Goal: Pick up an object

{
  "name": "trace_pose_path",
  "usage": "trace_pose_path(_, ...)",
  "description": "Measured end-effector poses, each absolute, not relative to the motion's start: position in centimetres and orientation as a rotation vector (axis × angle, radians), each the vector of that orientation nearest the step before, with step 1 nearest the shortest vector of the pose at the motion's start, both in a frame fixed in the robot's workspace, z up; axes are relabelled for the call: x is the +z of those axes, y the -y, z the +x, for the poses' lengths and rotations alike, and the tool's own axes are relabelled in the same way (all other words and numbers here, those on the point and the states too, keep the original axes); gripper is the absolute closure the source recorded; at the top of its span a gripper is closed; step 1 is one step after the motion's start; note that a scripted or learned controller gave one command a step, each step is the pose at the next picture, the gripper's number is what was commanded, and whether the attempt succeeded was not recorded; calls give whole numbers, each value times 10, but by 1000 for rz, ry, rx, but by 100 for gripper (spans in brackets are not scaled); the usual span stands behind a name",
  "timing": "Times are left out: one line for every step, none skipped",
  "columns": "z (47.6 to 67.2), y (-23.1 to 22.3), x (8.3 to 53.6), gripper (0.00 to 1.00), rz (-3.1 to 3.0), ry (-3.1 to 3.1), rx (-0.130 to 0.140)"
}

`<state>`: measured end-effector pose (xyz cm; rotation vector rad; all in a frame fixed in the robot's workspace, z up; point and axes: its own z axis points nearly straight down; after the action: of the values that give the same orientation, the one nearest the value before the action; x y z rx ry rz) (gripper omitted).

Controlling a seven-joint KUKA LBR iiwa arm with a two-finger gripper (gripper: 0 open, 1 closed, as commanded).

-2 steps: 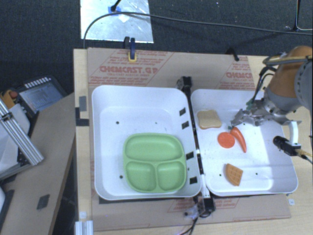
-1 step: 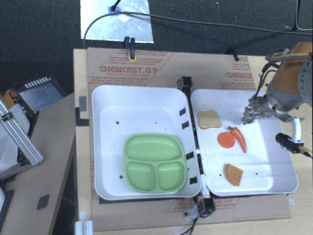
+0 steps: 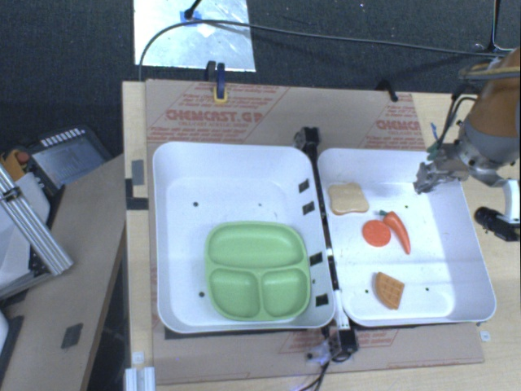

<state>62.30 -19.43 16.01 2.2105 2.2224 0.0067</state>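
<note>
— Take me across it from the left. What was laid out, and why that way?

— On the surface [image 3: 269, 103] sat 2 shallow white bins side by side. The left bin [image 3: 175, 177] held 1 thing, a green divided tray [image 3: 257, 269] with 3 compartments, lying flat toward the near edge. I judged it was parked there out of the way, since nothing in it was mine to lift and it was too broad for my gripper.

— And the other bin?

— The right bin [image 3: 464, 255] carried the pickable pieces, 4 in all, spread apart, which I took to be so that each could be approached alone. Leftmost was 1 slice of toast [image 3: 348, 198], near the bin's left wall. Then 1 flat red disc [image 3: 376, 233], with 1 orange carrot [image 3: 397, 230] just beside it on the right, close enough that I could not say whether they touched. Nearer the front lay 1 brown waffle piece [image 3: 389, 289], well apart from the rest.

— Where were you?

— My gripper [image 3: 429, 177] hung over the far right part of that bin, above bare floor, up and right of the carrot. Whether it was spread or closed I could not tell, and nothing showed in it. I judged the carrot the nearest candidate.
</note>
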Motion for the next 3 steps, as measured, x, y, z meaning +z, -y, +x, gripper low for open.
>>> trace_pose_path(625,195,212,100,2211,-2222,6)
trace_pose_path(612,145,225,100,2211,-2230,4)
trace_pose_path(605,84,227,100,2211,-2233,4)
